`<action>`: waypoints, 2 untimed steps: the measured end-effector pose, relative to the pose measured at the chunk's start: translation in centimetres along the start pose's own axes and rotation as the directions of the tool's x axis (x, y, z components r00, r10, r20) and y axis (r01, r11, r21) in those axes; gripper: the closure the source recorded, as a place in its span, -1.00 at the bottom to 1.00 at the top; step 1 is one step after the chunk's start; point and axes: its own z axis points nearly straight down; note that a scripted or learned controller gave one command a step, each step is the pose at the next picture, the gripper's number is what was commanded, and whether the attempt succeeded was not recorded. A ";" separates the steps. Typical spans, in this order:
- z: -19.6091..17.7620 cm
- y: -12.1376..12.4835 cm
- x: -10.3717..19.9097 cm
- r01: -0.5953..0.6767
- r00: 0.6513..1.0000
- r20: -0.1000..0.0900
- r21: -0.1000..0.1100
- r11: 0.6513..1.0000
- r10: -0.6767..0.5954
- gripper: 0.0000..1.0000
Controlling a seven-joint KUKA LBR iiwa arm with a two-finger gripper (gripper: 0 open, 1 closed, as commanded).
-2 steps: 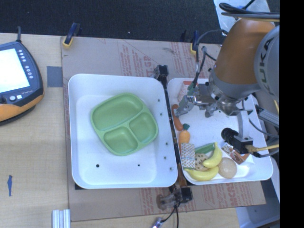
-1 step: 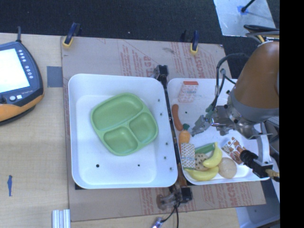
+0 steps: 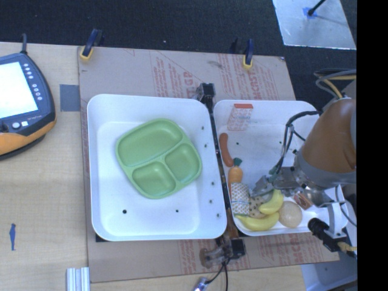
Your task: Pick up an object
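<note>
White bins: two, side by side
Green plate [image 3: 159, 157]: one, in left bin [image 3: 103, 211]
Right bin [image 3: 260, 111]: two bananas [image 3: 265, 214], one carrot [image 3: 235, 174]
Gripper [image 3: 265, 187]: jaws, cannot tell

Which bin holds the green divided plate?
The left white bin; the green three-compartment plate lies in it, while the right white bin holds food items.

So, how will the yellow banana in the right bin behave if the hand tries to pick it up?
The curved yellow toy banana looks smooth and glossy, so it may slip between fingers. Its bent shape could make it pivot or rock when pushed. It lies crowded against the pale round ball and the bin wall, so neighbours would probably shift with it.
</note>
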 end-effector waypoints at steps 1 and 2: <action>2.7 0.1 0.1 0.002 1.000 0.000 -0.001 1.000 -0.002 -1.00; 1.7 0.1 0.1 0.007 1.000 0.000 0.001 1.000 -0.007 1.00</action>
